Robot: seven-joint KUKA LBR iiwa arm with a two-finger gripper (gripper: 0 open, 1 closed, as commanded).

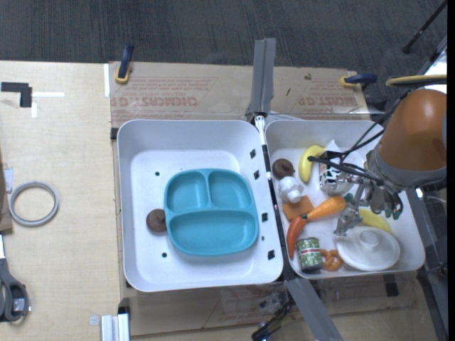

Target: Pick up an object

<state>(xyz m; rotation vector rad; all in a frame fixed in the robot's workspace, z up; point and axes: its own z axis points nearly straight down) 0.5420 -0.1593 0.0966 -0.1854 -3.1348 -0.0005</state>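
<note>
Toward the frame's right, we are hovering our fingers [346, 222], aperture unclear, just right of the carrot [323, 209], its long axis running left-right.

The arm [419, 137] is cut off by the right edge. A yellow object [375, 220] in the right bin [341, 128] is largely hidden behind the gripper [346, 222]; its identity cannot be told. Scissors [11, 297] on the tabletop [57, 141] are cut off by the left edge. The label on the small can [308, 253] is too small to be read.
</note>
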